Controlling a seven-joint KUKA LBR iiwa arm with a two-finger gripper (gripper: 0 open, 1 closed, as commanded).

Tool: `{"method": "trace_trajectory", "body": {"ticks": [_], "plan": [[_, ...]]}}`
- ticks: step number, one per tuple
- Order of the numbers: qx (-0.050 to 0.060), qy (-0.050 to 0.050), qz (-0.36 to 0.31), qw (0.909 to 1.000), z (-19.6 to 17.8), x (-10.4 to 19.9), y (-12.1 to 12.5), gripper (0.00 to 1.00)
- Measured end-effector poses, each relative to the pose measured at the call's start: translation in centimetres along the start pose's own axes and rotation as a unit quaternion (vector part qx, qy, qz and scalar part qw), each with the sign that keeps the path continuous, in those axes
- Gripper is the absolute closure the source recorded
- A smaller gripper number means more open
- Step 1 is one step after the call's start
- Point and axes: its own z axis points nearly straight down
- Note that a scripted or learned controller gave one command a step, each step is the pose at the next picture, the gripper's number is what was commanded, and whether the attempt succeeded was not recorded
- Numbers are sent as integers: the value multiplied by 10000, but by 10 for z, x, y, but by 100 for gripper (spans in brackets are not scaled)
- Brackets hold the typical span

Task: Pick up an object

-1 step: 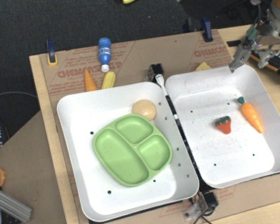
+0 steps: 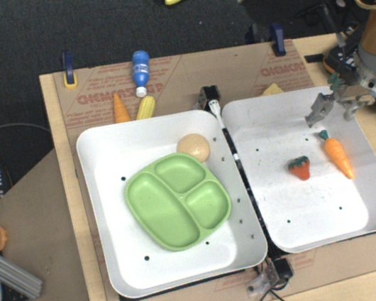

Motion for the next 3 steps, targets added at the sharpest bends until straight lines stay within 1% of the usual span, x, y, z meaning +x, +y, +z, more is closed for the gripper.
{"method": "trace_trajectory", "body": {"ticks": [1,2,3], "plan": [[2,13,-22,10000,91,45,-24,0],[-14,8,-12,10000,86,79,-68,0],[-51,-10,-6,10000,75,77,-65,100]]}}
